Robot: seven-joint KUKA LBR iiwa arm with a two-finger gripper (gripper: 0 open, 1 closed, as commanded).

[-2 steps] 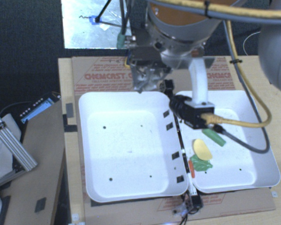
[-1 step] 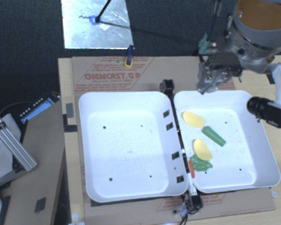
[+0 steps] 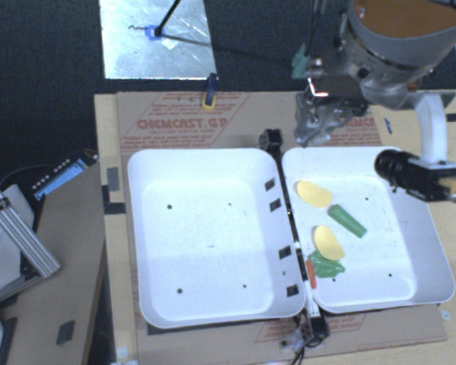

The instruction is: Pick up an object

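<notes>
The right bin (image 3: 396, 264) holds several small items near its left side. One yellow oval piece (image 3: 314, 194) lies toward the back, and a green cylinder (image 3: 346, 220) lies just right of it. A second yellow piece (image 3: 329, 242) sits nearer the front, touching a green leafy piece (image 3: 326, 267). A small red stick (image 3: 311, 273) lies against the bin's left wall. My gripper (image 3: 317, 126) hangs above the cardboard just beyond the right bin's far left corner, clear of all the items. Nothing is visible in its grasp.
The left bin (image 3: 208, 240) sits beside the right one, joined by a black hinge strip (image 3: 288, 228). A black cylindrical device (image 3: 409, 174) juts over the right bin's far right rim. A silver sheet (image 3: 158, 36) and a yellow clip (image 3: 208, 101) lie beyond the bins.
</notes>
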